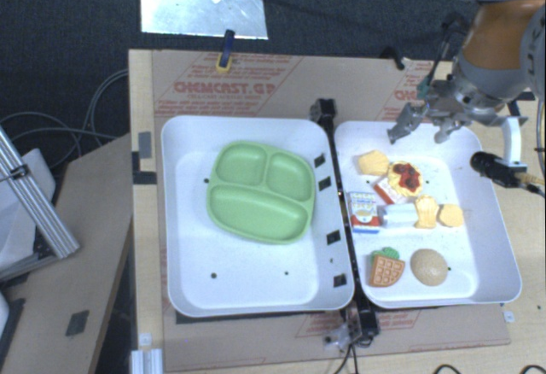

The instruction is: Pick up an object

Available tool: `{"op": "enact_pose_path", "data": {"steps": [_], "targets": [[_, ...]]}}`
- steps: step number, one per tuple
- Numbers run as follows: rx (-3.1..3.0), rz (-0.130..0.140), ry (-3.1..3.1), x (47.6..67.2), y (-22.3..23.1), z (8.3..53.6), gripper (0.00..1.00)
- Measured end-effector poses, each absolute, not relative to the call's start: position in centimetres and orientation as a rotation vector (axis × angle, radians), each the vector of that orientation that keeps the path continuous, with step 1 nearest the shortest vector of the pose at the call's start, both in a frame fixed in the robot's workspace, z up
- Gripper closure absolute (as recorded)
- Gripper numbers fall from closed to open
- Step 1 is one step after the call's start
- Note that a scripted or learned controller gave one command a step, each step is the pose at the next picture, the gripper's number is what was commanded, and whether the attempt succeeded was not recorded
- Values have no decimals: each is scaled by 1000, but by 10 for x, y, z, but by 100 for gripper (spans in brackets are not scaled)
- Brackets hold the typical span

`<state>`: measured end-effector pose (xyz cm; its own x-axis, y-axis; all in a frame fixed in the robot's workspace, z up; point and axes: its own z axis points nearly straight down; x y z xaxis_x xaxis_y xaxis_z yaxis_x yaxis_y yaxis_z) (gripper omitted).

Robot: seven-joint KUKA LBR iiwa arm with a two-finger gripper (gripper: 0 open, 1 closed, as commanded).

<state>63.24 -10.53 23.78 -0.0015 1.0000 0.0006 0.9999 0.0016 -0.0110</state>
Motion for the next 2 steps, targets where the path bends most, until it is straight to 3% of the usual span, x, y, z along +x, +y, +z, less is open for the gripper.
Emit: {"op": "enact_pose_path", "data": {"steps": [1, 2], "targets": [[-2219, -2, -2226, 634, -105, 246, 0], [-2219, 2, -2221, 632, -109, 184, 0]]}}
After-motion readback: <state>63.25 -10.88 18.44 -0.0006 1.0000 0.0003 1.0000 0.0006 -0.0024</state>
